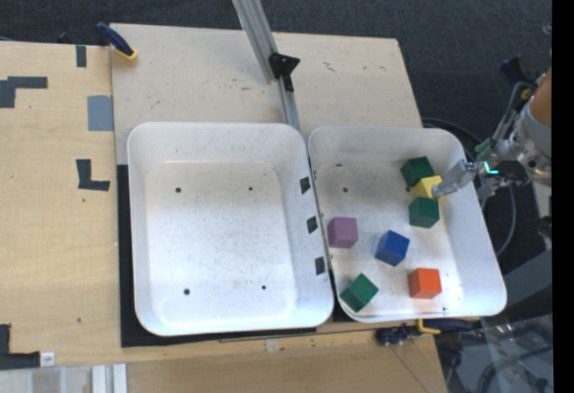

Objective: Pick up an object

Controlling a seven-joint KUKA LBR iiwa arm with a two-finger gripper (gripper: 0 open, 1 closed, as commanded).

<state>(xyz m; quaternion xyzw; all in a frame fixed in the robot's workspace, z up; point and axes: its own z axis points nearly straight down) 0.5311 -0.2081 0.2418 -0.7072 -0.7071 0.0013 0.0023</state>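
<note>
1. Camera view: the gripper (453,180) sits at the right bin's (480,243) right wall, its tip touching or just over the yellow block (427,186). Whether the fingers are spread or closed I cannot tell; nothing is visibly held.
2. The yellow block is wedged between two dark green blocks, the far one (416,170) and the near one (423,213). Judged risk: fingers land on a neighbour and shove the cluster.
3. The wall just beside could block a finger, spoiling the grasp.
</note>
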